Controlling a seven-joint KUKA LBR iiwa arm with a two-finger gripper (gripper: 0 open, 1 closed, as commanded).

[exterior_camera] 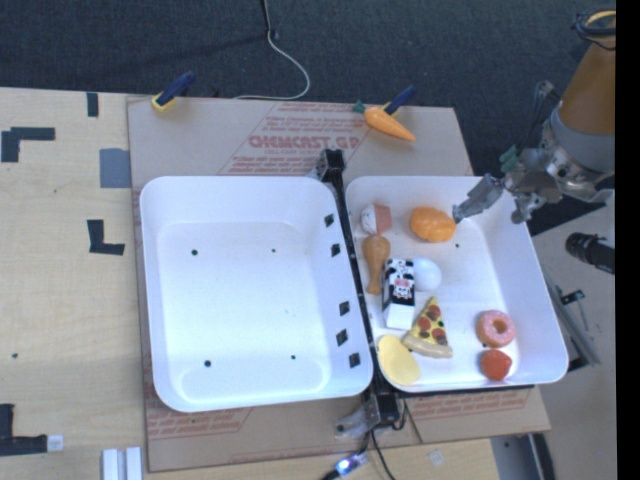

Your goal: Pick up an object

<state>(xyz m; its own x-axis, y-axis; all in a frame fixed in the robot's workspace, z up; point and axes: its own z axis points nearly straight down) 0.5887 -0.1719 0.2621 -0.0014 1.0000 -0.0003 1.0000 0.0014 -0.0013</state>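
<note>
Orange bun-like toy [433, 224], rounded and squat, is taken here as the likeliest pick, since it lies nearest the gripper [497, 201] in the upper part of the right bin [530, 268]. It is judged to be a light, hollow plastic play food, stiff rather than soft, with a smooth skin that could slip out of a shallow pinch. A hold across its widest middle, with the fingers set low on either flank, is judged safest; a grip near the top would probably squeeze it away.

Just to its left a small pink-and-white piece [376, 217] is seen, and below that a tan drumstick [375, 256], both close to the divider between the bins. A black-and-white carton [400, 290] lies beside a pale egg [426, 273], with a pizza slice [431, 330] and a yellow disc [398, 360] lower down. A pink doughnut [494, 327] and a red tomato [496, 365] sit near the lower right corner, well apart from the bun.

The gripper is held above the bin's upper right rim, just beside the bun but not touching it, and nothing is seen between its fingers. Whether the jaws are spread or closed cannot be told from this angle.

The left bin [240, 288] holds no toys, and a toy carrot [388, 124] lies outside on the cardboard [290, 138].
</note>
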